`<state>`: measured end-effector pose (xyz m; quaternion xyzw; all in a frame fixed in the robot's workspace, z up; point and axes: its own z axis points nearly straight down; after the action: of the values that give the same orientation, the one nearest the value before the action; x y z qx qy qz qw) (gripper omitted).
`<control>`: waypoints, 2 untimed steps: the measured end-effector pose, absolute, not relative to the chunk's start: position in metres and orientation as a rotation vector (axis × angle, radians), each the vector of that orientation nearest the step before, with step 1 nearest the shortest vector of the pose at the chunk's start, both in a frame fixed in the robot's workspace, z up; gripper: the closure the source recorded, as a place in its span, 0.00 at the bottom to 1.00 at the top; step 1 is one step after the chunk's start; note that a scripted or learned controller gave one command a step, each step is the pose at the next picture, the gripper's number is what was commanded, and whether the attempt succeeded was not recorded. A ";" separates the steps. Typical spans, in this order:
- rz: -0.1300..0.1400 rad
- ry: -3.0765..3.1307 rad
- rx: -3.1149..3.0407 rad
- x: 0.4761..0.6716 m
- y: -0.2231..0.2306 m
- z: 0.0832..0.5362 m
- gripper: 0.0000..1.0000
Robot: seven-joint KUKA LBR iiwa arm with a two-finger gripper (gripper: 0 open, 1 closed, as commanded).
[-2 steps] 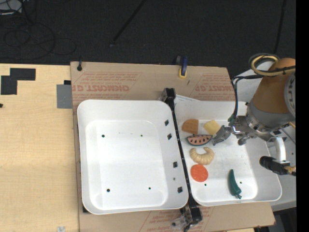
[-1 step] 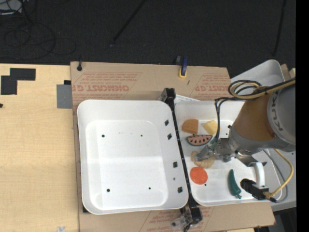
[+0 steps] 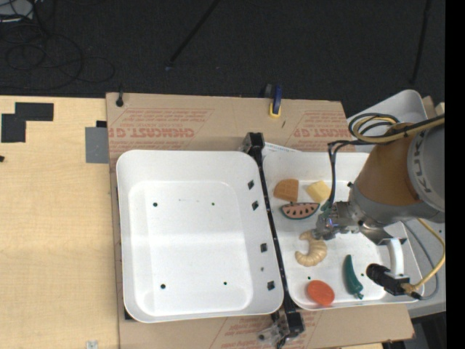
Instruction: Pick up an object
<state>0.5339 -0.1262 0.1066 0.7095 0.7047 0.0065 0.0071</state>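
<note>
Pincer: the gripper (image 3: 325, 224) sits low inside the right bin (image 3: 341, 167), just above the croissant (image 3: 312, 251) and just right of the watermelon slice (image 3: 300, 211); at this size it is a small dark blur, so I cannot tell how it is set or whether anything is in it.

Arm: the grey KUKA arm (image 3: 407, 180) with its orange band reaches in over the right bin's far side, and black and yellow cables loop above it.

Nearest thing: the croissant, a tan curved toy pastry, lies on the bin floor directly below the gripper, near it; contact cannot be made out.

Handling, as a judgement: it looks like light, stiff moulded plastic, smooth and a little slippery, not fragile. The thick middle of the curve seems the best place to take hold, with the grip across its narrow width; the tapered ends would likely slip out.

Around the croissant: the watermelon slice is just above it; a brown bread piece (image 3: 286, 189) and a pale yellow cheese wedge (image 3: 317, 190) lie further up; a red tomato (image 3: 320, 291) is below it; a green pepper-like piece (image 3: 352, 276) is to its lower right.

Left bin (image 3: 131, 195): white, beside the right bin, well apart from the croissant.
</note>
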 end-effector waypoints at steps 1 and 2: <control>0.004 2.223 2.214 0.618 -0.058 0.191 1.00; -0.003 2.222 2.223 0.593 -0.126 0.237 1.00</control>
<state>0.5929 -0.1264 0.2369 0.7072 0.7070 -0.0009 -0.0006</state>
